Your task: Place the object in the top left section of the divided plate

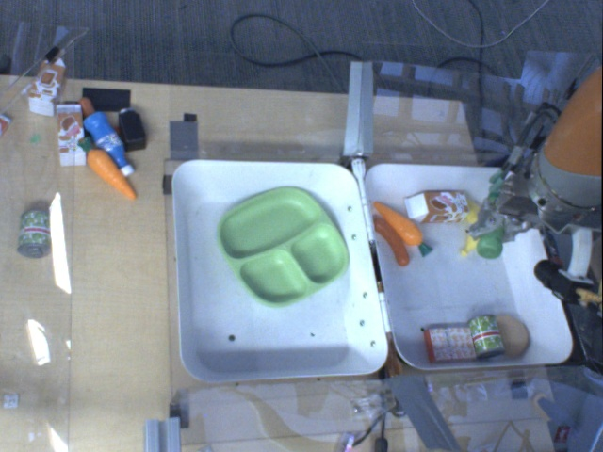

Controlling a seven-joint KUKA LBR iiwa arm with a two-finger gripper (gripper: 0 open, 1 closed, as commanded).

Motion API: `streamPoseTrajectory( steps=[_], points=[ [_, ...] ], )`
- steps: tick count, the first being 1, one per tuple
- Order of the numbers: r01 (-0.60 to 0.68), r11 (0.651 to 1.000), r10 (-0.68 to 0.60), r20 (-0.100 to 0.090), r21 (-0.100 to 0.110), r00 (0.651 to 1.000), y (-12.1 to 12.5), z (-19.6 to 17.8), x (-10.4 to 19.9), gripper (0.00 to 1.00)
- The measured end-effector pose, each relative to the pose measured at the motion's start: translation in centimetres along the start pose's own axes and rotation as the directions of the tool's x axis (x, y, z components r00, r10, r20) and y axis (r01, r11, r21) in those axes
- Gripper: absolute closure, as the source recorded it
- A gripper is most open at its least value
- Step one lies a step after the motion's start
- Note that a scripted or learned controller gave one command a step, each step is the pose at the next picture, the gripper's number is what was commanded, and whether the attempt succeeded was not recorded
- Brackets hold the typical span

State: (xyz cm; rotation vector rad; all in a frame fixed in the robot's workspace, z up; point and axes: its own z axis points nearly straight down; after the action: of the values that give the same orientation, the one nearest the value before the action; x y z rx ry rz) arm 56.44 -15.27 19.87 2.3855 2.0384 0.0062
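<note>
You're hovering the hand [492, 217] over a small green toy [488, 245] in the right bin [546, 347], grip state unclear to me, so it's risking a miss well short of the green plate [283, 245].

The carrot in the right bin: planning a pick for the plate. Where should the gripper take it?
Probably across the carrot's thick orange middle, from straight above, fingers spanning its narrow width. It lies flat and slanted, its upper-left end near the bin wall, so the middle looks easiest to reach.

green divided plate [283, 246], white bins [203, 281], orange carrot [396, 226]
</note>
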Motion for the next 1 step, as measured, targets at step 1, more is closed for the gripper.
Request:
streamPoseTrajectory(
  steps=[1],
  points=[
    [0.048, 0.999, -0.048, 0.001, 0.002, 0.999, 0.85, 3.15, -2.99, 1.00]
  ],
)
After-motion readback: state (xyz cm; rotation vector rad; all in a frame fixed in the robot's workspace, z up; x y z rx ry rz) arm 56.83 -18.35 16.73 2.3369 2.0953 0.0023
